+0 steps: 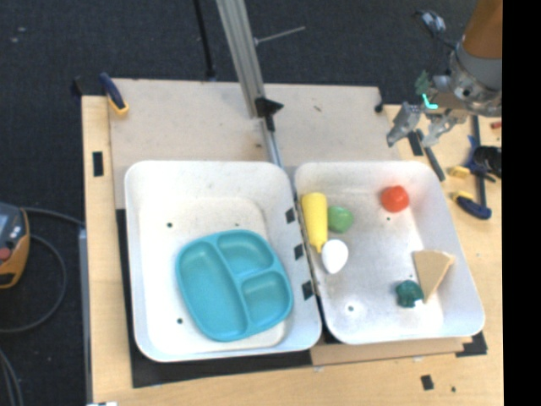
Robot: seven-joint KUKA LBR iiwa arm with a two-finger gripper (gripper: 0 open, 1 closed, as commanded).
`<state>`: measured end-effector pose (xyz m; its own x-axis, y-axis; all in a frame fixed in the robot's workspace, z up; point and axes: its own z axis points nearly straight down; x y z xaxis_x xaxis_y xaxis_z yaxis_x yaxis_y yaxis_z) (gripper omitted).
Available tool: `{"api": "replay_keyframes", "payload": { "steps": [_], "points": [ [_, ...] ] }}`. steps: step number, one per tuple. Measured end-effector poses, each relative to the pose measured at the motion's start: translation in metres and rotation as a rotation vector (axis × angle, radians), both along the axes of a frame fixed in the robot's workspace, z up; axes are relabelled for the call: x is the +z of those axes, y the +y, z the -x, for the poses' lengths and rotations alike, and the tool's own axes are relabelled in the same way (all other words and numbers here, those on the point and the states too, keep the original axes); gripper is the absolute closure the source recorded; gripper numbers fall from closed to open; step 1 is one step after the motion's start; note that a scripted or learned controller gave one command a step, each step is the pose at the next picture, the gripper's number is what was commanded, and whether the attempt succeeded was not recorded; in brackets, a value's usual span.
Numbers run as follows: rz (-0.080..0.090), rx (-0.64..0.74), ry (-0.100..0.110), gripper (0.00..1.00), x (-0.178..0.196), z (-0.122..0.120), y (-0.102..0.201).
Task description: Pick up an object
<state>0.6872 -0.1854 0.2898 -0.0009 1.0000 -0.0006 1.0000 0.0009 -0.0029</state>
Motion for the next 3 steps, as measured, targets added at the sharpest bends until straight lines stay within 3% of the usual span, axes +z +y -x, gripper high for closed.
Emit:
{"api": "replay_keyframes", "payload": {
  "steps": [1, 3],
  "points": [
    [0.001, 0.001, -0.005, 0.00, 0.003, -0.001, 0.000],
    [0.000, 0.001, -0.001, 0.00, -0.108, 0.000, -0.001]
  ]
}}
